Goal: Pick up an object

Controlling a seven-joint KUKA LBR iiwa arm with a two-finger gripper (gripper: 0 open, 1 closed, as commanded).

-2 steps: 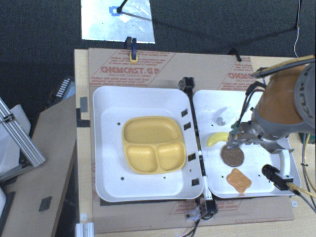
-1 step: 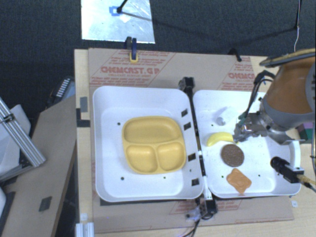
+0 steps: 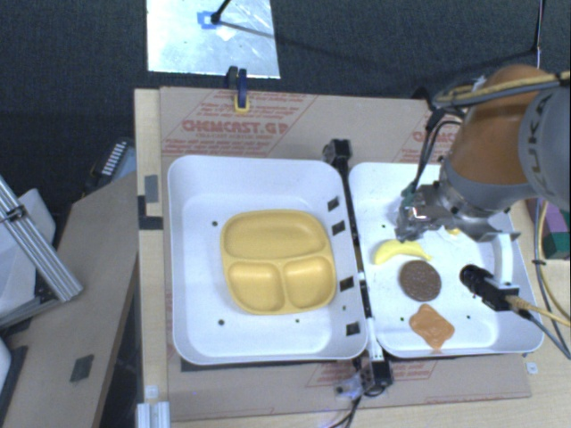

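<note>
Just yellow curved banana (image 3: 401, 252), lying flat.

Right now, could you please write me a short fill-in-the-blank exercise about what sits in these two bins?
1. The yellow divided tray lies in the ____ bin.
2. The tray has ____ compartments.
3. In the right bin, the brown round cookie lies between the orange piece and the ____.
4. The gripper hangs just above the ____.

Missing words: left; three; banana; banana
</note>
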